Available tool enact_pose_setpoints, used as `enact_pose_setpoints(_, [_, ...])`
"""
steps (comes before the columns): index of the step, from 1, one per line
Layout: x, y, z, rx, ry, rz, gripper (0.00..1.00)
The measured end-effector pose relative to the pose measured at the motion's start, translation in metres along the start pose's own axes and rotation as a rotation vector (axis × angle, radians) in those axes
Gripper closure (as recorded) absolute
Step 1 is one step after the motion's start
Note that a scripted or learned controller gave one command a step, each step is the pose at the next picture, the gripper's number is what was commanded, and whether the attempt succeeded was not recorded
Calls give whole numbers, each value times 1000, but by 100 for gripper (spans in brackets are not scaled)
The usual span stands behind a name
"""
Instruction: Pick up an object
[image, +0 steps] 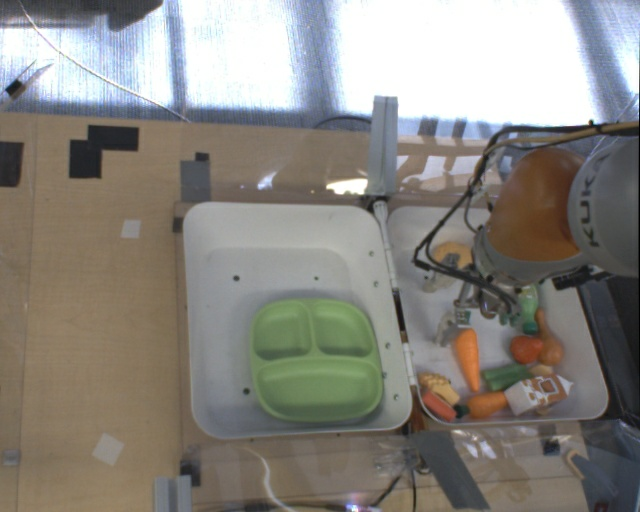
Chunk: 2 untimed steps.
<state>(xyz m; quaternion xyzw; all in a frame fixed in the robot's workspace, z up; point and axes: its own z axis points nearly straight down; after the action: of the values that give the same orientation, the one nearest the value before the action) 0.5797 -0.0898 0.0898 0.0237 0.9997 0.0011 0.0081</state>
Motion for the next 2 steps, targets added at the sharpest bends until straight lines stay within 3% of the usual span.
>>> enact_pose_setpoints(1, [-5,0,-15,2,-18,-5,100])
enact_pose_setpoints(2, [-27,-39,-109,4,0,-433,100])
